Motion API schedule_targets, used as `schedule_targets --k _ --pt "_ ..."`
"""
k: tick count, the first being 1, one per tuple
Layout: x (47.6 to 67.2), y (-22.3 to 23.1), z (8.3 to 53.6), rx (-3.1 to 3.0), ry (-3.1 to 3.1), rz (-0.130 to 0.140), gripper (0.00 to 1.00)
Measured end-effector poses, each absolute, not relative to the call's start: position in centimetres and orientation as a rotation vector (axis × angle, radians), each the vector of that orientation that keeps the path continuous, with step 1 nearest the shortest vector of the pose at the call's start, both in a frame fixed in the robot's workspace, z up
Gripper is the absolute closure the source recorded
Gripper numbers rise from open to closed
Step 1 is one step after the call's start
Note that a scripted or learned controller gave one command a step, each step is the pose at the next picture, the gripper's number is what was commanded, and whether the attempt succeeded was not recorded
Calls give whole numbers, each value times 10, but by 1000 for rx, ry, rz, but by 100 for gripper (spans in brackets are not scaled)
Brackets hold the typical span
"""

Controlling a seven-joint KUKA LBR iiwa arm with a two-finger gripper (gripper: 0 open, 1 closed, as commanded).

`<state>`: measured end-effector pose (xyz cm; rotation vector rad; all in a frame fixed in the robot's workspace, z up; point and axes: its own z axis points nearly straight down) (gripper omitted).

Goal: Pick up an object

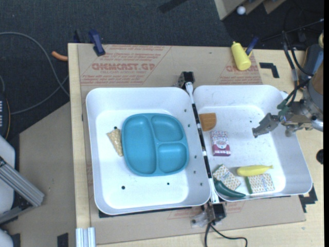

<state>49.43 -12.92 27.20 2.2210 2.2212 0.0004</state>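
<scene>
Camera view: tool (263, 127) hovers over right bin (293, 153).

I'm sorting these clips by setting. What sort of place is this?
Probably a robotics lab bench set up for grasping trials: two white bins side by side on a board, loose items like a blue plate and a yellow banana, and a gripper reaching in.

Both white bins (149, 99) were noted as smooth, slightly glossy plastic. The blue divided plate (154, 143) appeared as matt-to-satin plastic. The bench top (128, 66) was recorded as matt brown board with printed lettering. The yellow banana (253, 170) looked smooth, plastic-like. The gripper (264, 125) was seen as dull grey metal.
</scene>
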Motion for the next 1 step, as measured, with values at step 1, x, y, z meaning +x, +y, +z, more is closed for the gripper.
schedule_targets --k 1 --pt "605 -174 252 2220 2221 0 0"
